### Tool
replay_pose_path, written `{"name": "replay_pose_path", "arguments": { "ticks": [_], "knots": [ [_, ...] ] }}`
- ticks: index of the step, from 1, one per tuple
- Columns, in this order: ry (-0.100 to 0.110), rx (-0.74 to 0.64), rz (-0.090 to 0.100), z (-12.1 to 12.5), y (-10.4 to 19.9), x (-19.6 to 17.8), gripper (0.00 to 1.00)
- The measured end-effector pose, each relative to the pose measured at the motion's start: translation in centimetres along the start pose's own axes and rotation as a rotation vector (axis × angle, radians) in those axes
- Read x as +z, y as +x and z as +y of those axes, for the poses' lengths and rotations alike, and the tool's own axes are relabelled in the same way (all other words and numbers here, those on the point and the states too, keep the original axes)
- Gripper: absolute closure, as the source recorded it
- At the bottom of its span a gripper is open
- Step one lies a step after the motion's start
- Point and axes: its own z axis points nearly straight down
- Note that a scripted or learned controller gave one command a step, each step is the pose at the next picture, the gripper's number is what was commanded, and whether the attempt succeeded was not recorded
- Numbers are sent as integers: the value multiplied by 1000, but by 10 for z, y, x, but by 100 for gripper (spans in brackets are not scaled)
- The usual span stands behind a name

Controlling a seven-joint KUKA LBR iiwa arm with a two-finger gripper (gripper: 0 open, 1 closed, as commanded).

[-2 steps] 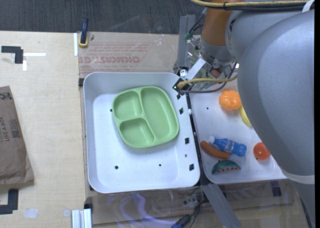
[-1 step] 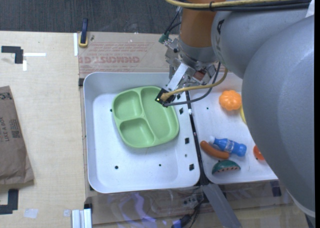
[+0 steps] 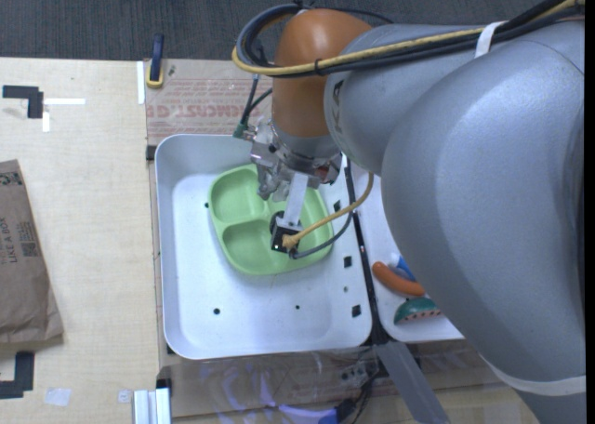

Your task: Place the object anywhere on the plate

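The grey arm (image 3: 465, 180) reaches in over the left bin (image 3: 191, 264), with the end effector (image 3: 270, 182) low above the upper part of the green divided plate (image 3: 244, 227) lying there. From this slant I cannot tell whether it is released or clenched. An orange carrot-like object (image 3: 394, 277) lies in the right bin (image 3: 383, 244), apart from the plate, just beside a green-and-red piece (image 3: 420, 311), partly under the arm

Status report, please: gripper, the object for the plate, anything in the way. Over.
Gripper over green plate, left bin. Orange object in right bin, off the plate. Arm covers most of right bin.
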Motion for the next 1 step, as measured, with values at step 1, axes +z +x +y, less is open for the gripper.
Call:
{"name": "replay_pose_path", "arguments": {
  "ticks": [1],
  "knots": [
    [0, 0, 0, 0, 0, 0, 0]
  ]
}}
